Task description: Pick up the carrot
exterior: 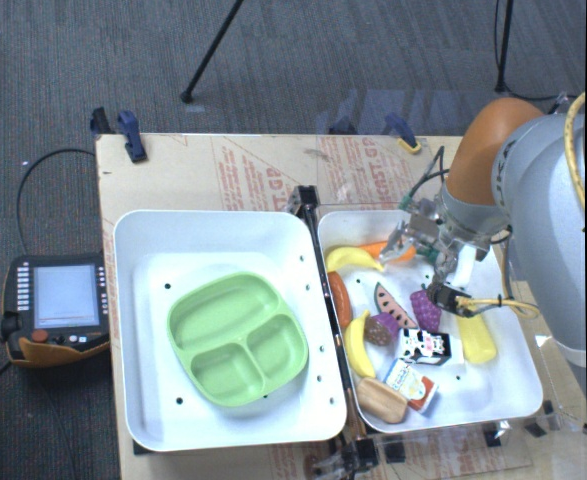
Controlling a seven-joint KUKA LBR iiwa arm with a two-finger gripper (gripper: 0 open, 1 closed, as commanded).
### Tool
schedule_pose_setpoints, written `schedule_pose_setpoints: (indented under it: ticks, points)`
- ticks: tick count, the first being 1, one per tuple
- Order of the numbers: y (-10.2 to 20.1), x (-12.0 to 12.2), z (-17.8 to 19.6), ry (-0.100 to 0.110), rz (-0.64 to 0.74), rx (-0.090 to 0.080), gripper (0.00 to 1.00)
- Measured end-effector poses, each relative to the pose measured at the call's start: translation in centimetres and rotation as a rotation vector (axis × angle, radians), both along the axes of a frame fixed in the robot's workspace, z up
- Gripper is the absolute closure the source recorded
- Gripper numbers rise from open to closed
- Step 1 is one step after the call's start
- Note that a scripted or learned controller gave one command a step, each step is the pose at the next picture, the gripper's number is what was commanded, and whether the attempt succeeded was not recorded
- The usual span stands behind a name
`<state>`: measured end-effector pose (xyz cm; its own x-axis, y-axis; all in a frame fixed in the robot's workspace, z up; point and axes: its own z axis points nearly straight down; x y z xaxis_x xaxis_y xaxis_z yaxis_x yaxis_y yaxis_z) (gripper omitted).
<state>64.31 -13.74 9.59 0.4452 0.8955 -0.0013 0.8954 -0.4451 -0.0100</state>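
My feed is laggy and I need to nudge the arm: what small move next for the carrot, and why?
Probably ease the gripper a little toward the left bin. The carrot lies at the right bin's far end beside the yellow banana, and the gripper hangs over its right end rather than its middle.

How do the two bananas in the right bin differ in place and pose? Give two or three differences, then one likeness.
The upper banana lies at the far end of the right bin, beside the carrot; the lower banana lies nearer the camera, along the bin's left wall. The upper banana runs roughly crosswise; the lower banana runs lengthwise. The lower banana looks slimmer. Both are yellow and curved.
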Motion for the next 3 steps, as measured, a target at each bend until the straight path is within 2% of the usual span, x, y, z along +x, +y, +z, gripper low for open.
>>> schedule_pose_setpoints:
  ticks: [1,2,3]
  points:
    - [-1.2,-0.4,-1.2,0.017,-0.48,-0.003,0.0]
    - [-0.7,-1.0,-1.0,0.002,-0.724,-0.004,0.0]
    - [4.7,-6.7,-1.0,0.003,-0.707,-0.003,0.0]
